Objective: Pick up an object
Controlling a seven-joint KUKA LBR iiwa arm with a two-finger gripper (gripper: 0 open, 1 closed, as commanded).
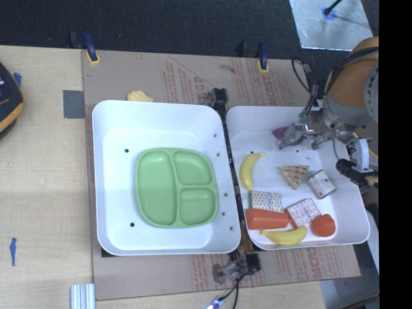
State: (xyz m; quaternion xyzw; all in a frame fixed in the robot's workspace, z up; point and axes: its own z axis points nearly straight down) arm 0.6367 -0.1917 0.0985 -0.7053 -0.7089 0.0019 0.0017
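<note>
One small purple object (pixel 280 132)

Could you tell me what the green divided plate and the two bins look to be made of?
The green divided plate looks like moulded plastic with a matte finish: uniform colour, soft rounded compartment ridges. The left bin and right bin look like glossy white plastic, with rounded corners and a faint sheen, though coated metal can't be excluded.

On the tabletop (pixel 45 192) two bins stand side by side, the left bin (pixel 109 121) holding a divided plate (pixel 175 187) at its middle. In the right bin (pixel 257 121), a banana (pixel 248 170) lies by the left wall, a pizza slice (pixel 294 175) to its right, and a small box (pixel 321 185) further right. Along the near edge lie a carrot (pixel 267 219), a second banana (pixel 286 236) and a tomato (pixel 323 225), while the pincer (pixel 306 134) hangs over the far right part.
</note>
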